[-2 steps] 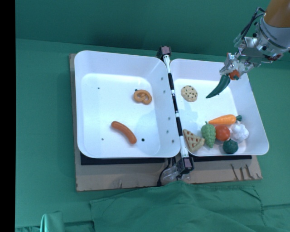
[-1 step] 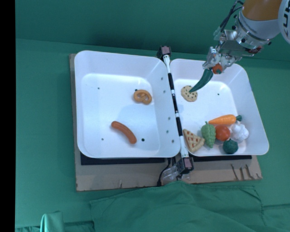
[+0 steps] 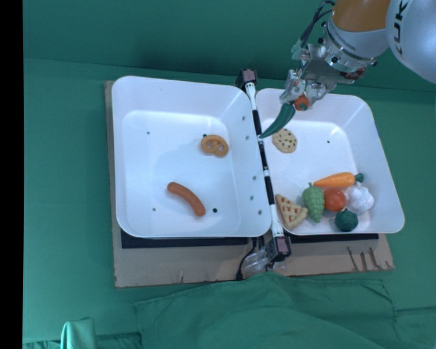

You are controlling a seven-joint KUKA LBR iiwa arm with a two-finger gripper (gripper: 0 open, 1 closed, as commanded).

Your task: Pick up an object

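My gripper (image 3: pixel 300 100) hangs above the far left part of the right bin (image 3: pixel 381 170), shut on the orange stem end of a green chili pepper (image 3: pixel 278 123). The pepper dangles down and to the left, its tip near the divider between the bins. Below it in the right bin lie a round cookie (image 3: pixel 285 140), an orange carrot (image 3: pixel 335 180), green grapes (image 3: pixel 314 201), a red tomato (image 3: pixel 334 200), a white garlic (image 3: pixel 360 198), a dark green vegetable (image 3: pixel 346 221) and a waffle wedge (image 3: pixel 291 210). The left bin (image 3: pixel 136 102) holds a pretzel (image 3: pixel 214 145) and a sausage (image 3: pixel 187 198).
A black-and-white bar (image 3: pixel 262 163) runs between the two bins. Both bins rest on a cardboard sheet (image 3: pixel 177 269) over green cloth. The arm's grey body with the orange band (image 3: pixel 361 13) comes in from the upper right.
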